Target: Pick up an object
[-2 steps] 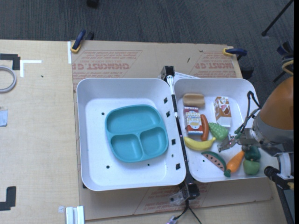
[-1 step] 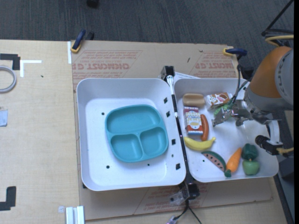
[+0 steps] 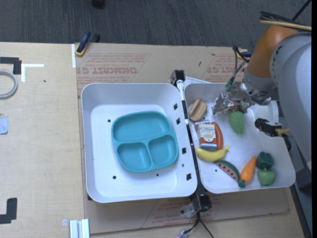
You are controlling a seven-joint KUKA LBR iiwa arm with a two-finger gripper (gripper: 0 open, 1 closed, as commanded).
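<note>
My gripper (image 3: 224,104) hangs over the back of the right bin (image 3: 282,178), just left of a green pickle-like vegetable (image 3: 237,122) and right of a tan bread roll (image 3: 197,109). Nothing shows between its fingers. Further forward in that bin lie a red and white carton (image 3: 208,135), a yellow banana (image 3: 212,153), a watermelon slice (image 3: 228,169), an orange carrot (image 3: 247,169), a dark green broccoli (image 3: 265,159) and a green pepper (image 3: 266,176).
The left bin (image 3: 94,133) holds a teal divided plate (image 3: 144,141). The divider wall with black clips (image 3: 184,128) runs between the bins, close to the roll. The grey arm fills the upper right.
</note>
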